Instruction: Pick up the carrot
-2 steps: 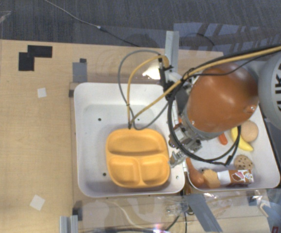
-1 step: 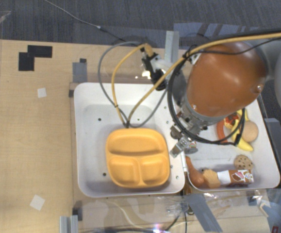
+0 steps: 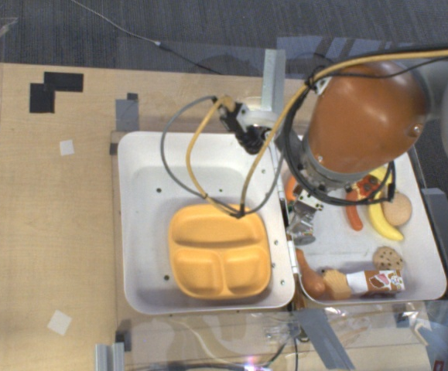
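- Lying in the right bin (image 3: 432,273), the carrot (image 3: 353,215) shows as a short orange-red stub just beside the banana (image 3: 384,219); long axis runs roughly up-down in the camera view, upper end hidden under the arm's orange band (image 3: 363,118), so which end is the tip cannot be told.
- Pincer (image 3: 302,224) hangs low at the right bin's left wall, near the divide between the bins, well left of the carrot and not touching it.
- Pincer fingers: open or closed cannot be told; nothing seen between them.
- Also in the right bin: round cookie (image 3: 398,209), chocolate-chip cookie (image 3: 388,258), a wrapped bar (image 3: 374,282), a brownish lump (image 3: 333,284).
- Left bin (image 3: 142,207) holds a yellow divided tray (image 3: 219,253).
- Table (image 3: 53,230) is pale wood.
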Controlling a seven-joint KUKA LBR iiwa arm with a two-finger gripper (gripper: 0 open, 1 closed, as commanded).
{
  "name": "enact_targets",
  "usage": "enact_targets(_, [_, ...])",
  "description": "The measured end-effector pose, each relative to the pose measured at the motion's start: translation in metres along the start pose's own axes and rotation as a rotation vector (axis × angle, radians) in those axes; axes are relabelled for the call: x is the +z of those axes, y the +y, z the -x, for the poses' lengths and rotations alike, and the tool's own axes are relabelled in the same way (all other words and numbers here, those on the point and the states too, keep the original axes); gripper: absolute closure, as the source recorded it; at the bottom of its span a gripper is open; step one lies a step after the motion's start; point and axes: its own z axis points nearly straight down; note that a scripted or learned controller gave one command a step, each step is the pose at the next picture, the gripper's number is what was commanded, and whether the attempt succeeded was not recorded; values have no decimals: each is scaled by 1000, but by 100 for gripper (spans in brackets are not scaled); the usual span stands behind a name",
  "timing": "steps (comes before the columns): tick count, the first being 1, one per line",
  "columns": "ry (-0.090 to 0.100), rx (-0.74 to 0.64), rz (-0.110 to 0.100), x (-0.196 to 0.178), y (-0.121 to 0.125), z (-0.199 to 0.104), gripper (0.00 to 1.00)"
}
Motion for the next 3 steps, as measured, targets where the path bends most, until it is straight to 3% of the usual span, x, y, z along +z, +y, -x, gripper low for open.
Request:
enact_targets(1, [7,-280,-2,-136,62,-8,100])
enact_targets(2, [12,-275,-1,-242,138,-130,100])
enact_targets(3, [-9,-223,0,2,166,-133,100])
